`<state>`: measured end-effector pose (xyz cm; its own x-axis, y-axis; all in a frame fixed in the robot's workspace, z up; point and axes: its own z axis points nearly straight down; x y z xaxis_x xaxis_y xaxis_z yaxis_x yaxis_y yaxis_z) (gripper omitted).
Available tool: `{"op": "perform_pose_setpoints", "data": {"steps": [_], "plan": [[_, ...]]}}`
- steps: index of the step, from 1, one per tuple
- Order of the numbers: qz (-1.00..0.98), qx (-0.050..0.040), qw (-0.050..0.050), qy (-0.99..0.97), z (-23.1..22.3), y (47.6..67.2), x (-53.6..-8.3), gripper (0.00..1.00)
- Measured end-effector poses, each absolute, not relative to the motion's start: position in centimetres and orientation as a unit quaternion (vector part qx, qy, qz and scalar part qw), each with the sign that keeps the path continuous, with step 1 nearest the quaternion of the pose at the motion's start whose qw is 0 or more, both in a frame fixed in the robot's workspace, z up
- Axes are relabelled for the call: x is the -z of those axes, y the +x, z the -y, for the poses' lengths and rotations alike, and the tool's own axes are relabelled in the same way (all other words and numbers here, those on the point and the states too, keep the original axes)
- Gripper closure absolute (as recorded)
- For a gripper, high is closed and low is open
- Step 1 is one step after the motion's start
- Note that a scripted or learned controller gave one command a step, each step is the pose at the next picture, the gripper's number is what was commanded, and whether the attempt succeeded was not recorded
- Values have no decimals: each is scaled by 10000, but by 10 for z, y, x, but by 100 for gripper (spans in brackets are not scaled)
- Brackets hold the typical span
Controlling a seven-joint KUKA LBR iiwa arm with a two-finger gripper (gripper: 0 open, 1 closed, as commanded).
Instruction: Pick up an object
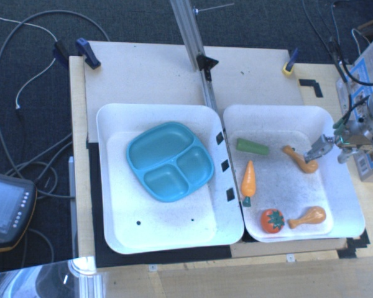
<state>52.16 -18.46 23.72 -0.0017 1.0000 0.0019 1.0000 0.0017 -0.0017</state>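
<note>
Looking down on the tabletop point(149, 73), you see 2 white bins. The tool point(318, 149) sits at 3 o'clock in the right bin point(354, 207), just beside a brown drumstick point(300, 159); whether it is clenched or released cannot be told. A tomato point(273, 220) lies at 6 o'clock. The left bin point(112, 228) holds a blue divided plate point(169, 161).
</note>
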Motion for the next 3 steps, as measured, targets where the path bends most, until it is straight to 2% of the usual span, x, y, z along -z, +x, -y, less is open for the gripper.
{"op": "perform_pose_setpoints", "data": {"steps": [1,3], "plan": [[7075,3,11,-7067,185,522,-237,0],[7070,-12,33,-7072,187,518,-151,0]]}}
